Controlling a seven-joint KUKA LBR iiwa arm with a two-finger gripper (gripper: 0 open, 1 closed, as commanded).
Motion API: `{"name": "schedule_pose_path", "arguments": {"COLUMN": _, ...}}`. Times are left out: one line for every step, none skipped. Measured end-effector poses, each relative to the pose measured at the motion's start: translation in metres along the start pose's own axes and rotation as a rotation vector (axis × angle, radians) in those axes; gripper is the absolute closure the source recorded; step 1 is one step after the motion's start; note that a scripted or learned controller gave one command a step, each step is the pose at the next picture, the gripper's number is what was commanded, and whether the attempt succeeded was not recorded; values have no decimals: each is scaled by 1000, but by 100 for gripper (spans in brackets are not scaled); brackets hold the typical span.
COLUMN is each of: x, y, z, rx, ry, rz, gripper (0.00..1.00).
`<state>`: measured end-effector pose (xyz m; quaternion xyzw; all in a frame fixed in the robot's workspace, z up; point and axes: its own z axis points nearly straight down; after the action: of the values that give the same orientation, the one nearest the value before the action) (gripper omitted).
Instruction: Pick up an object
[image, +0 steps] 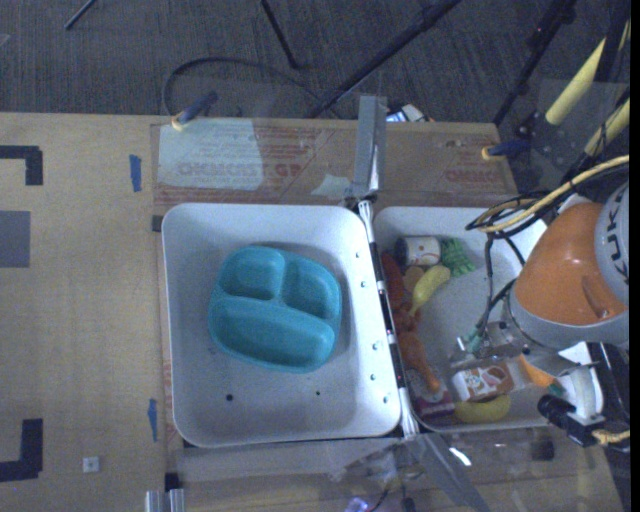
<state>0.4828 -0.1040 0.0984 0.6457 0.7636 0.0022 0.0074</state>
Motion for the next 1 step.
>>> {"name": "schedule_pose_path", "arguments": {"x": -2, "y": 0, "z": -1, "rx": 0, "ry": -3, "rz": 2, "gripper": 0}}
